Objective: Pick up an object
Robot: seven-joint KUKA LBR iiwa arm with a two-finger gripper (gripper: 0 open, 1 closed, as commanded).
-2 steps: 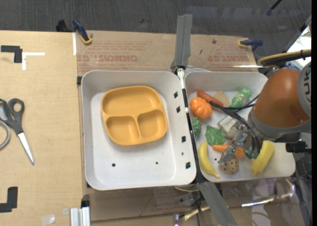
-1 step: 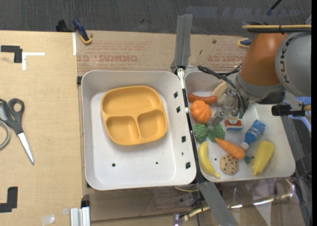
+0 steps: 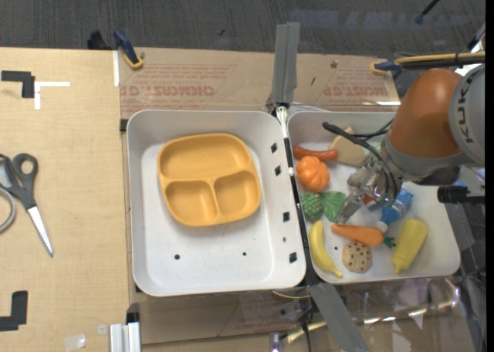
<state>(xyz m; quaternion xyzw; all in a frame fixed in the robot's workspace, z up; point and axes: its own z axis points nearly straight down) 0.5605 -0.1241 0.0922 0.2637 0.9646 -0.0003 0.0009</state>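
1. Two shallow white bins sit side by side on the worktop [image 3: 62,188]: the left white bin [image 3: 147,211] and the right white bin [image 3: 441,262]
2. Inside the left white bin lies one yellow-orange plastic plate with three compartments [image 3: 209,178], flat, closer to the far wall of the bin
3. The grey arm with the orange band [image 3: 426,119] reaches in from the right, and its end effector [image 3: 364,194] is low over the middle of the right white bin
4. Whether the end effector is open or closed on something, I cannot tell
5. The toy objects for picking are all in the right white bin: a small orange pumpkin [image 3: 312,174] near the left wall, a red chili pepper [image 3: 315,154] behind it, and a green leafy vegetable piece [image 3: 323,205] in front of the pumpkin
6. An orange carrot [image 3: 359,233] lies just below the end effector; a yellow banana [image 3: 320,248] lies along the left front side, and a round brown cookie [image 3: 356,256] is between the banana and a yellow squeeze bottle [image 3: 409,244]
7. A blue and white small object [image 3: 395,210] is just beside the end effector, on its right
8. On the worktop far at the left lie grey metal scissors [image 3: 29,200]
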